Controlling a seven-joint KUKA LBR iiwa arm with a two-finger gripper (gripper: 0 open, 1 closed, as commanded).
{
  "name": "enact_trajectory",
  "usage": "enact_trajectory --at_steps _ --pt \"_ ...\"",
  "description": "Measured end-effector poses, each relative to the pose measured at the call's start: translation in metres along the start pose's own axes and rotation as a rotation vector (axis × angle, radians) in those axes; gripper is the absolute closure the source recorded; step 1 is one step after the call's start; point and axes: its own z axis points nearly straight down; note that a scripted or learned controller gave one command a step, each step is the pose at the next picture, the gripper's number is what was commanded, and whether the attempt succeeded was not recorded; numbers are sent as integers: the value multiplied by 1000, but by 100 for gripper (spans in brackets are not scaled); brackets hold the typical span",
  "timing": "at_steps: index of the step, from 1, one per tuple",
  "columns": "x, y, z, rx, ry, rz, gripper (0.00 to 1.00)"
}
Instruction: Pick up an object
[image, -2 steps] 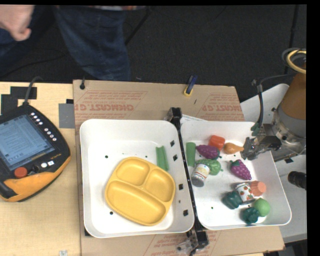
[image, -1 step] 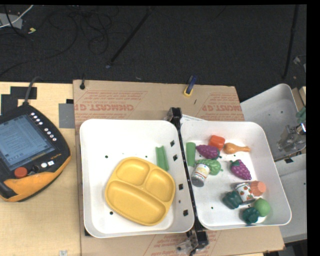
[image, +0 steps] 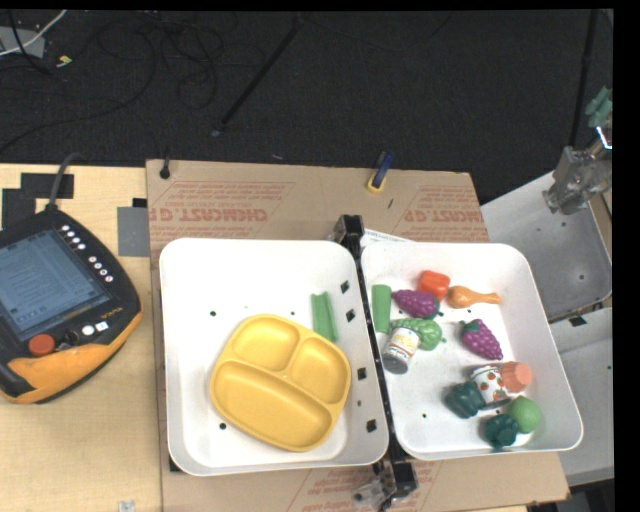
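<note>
Toy foods (image: 470, 340) cluster right of the yellow divided plate (image: 280, 381), loose for picking; the fingers' state I cannot tell.

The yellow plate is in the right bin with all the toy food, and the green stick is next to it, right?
Not quite. The yellow plate sits in the left bin, not the right one. The camera view shows it there, with the green stick beside it. Most of the toy food, like the purple grapes, lies in the right bin.
</note>
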Motion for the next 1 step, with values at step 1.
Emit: enact_trajectory --at_steps 1 --pt "107 -11 62 22 3 -5 100"
